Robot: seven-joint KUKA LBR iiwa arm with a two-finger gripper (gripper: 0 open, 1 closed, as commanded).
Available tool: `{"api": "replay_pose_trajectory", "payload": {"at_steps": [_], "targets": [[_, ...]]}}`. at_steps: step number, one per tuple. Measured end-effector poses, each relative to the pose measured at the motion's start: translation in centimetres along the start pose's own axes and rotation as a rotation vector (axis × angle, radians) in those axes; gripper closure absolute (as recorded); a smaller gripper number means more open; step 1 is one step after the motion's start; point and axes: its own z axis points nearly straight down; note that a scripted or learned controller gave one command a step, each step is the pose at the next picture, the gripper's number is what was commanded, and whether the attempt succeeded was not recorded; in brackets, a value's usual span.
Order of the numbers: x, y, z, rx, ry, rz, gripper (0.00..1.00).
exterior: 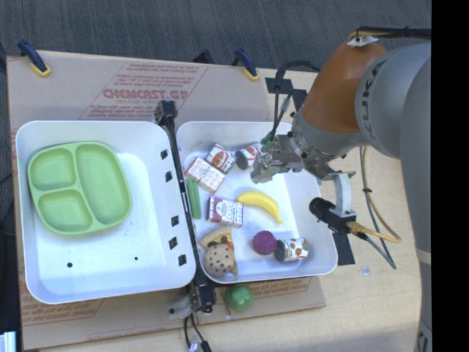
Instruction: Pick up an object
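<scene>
My gripper hangs over the upper middle of the right bin, just above the yellow banana. A small red-and-white can lies right beside it on the left. Two small cartons lie further left, and a third carton lies left of the banana. Nearer the front are a purple fruit, a tipped can, a cookie and a pizza slice. A green cucumber lies along the bin's left wall. Nothing is visibly held.
The left bin holds a green divided plate. A green lime sits outside the bins at the front edge. The arm's orange band and grey body cover the right side of the bench.
</scene>
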Motion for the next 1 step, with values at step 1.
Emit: {"api": "replay_pose_trajectory", "payload": {"at_steps": [1], "targets": [[-0.19,2.11,0.32,-0.001,0.0,-0.002,1.0]]}}
